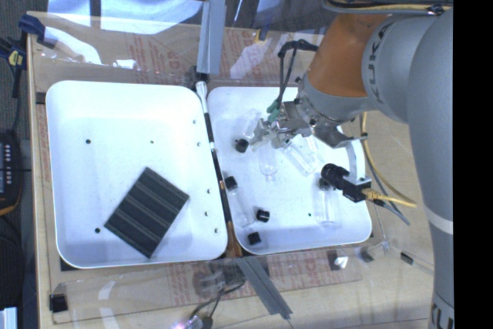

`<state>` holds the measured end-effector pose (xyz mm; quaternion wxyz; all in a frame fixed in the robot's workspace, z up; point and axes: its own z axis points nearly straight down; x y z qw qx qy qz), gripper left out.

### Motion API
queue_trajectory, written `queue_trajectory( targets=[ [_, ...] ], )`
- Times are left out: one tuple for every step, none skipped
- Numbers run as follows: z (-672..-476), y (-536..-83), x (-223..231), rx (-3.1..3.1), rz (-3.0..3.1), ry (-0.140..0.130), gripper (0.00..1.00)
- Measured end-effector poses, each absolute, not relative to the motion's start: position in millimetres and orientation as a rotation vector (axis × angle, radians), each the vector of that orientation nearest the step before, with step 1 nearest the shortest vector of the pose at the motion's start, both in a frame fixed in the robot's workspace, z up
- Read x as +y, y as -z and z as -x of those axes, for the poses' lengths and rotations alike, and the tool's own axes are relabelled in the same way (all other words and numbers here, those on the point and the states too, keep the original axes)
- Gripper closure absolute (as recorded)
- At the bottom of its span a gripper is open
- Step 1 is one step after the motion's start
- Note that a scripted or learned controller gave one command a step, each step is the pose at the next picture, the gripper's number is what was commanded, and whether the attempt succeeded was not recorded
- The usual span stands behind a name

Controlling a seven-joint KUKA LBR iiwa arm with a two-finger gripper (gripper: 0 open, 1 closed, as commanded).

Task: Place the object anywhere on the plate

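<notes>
Lying toward the front of the left bin (92, 112), a dark ribbed plate (146, 212) sits flat and turned at an angle, with nothing on it. Across the divider, the right bin (296, 231) holds the loose pieces. Two small black bits (262, 216) lie near its front left corner, one just behind the other, and a clear tube (326, 208) lies near the front right. Farther back, near the middle of that bin, a clear cup-like piece (268, 166) rests on the floor, and another small black bit (241, 144) lies to its left, close to the divider. Which of these is the object to be moved cannot be told, but all are in the right bin, well apart from the plate.

The gripper (277, 129) hangs over the back half of the right bin, just behind the clear cup-like piece. Whether it is open, closed, or holding anything cannot be told against the clutter of clear plastic. Behind it the arm (400, 73) reaches in from the right, its orange band (347, 58) over the bin's back edge.
</notes>
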<state>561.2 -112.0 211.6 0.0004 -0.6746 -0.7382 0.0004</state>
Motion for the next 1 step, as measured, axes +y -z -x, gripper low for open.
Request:
queue_trajectory(
  targets=[
    [-617.1, -191.1, -33.5, -2.448, 1.965, -0.003, 1.0]
  ],
)
